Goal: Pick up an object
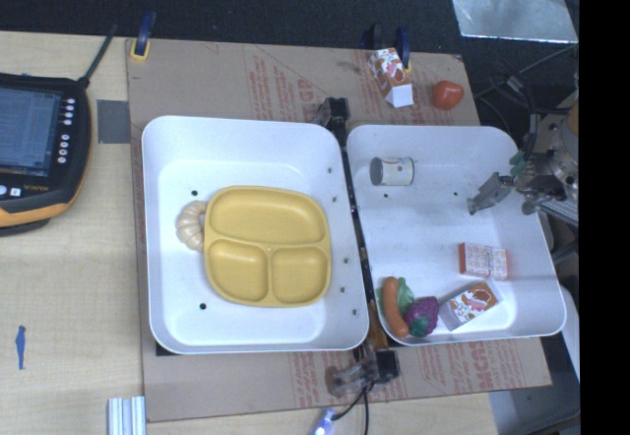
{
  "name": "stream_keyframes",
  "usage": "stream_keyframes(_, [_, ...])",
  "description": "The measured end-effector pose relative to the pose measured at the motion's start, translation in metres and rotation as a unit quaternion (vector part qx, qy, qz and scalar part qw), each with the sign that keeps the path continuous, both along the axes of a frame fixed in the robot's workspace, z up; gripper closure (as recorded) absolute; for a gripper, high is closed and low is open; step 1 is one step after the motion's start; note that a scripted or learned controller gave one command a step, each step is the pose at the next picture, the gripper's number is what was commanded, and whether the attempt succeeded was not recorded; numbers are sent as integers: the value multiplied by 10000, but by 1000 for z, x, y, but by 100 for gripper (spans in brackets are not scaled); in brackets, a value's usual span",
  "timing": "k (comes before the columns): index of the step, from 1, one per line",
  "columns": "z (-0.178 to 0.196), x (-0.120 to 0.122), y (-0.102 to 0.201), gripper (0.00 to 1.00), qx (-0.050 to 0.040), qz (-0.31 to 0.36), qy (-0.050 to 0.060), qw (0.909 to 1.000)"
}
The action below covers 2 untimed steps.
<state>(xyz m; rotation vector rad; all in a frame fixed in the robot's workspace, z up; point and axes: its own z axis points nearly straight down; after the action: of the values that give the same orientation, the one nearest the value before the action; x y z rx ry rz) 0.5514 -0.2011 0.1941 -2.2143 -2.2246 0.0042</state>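
The left bin (157, 226) carries a yellow divided tray (266, 244) near its middle, with a pale bread-like piece (189, 223) tucked against the tray's left edge. Nothing here looks disturbed.

In the right bin (532, 315), a small grey can (392, 170) lies on its side near the far left corner. Along the near edge sit a carrot-like toy (392, 300), a purple piece (423, 313) touching it, and a small red-and-white carton (469, 305). A pinkish box (483, 260) rests closer to the right edge.

The gripper (489, 195) hangs over the right bin's right side, near the far edge, above bare floor and apart from every object. Nothing sits between its fingers, and whether they are spread or pressed together I cannot tell.

By my judgement the pick is not yet made: choosing a target, descending, closing and lifting all remain.
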Motion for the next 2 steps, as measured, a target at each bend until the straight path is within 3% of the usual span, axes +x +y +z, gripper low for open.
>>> stream_keyframes(1, [-100,-36,22,0,-8,8,-25,10000])
stream_keyframes(2, [-89,-35,19,100,-40,16,-39,10000])
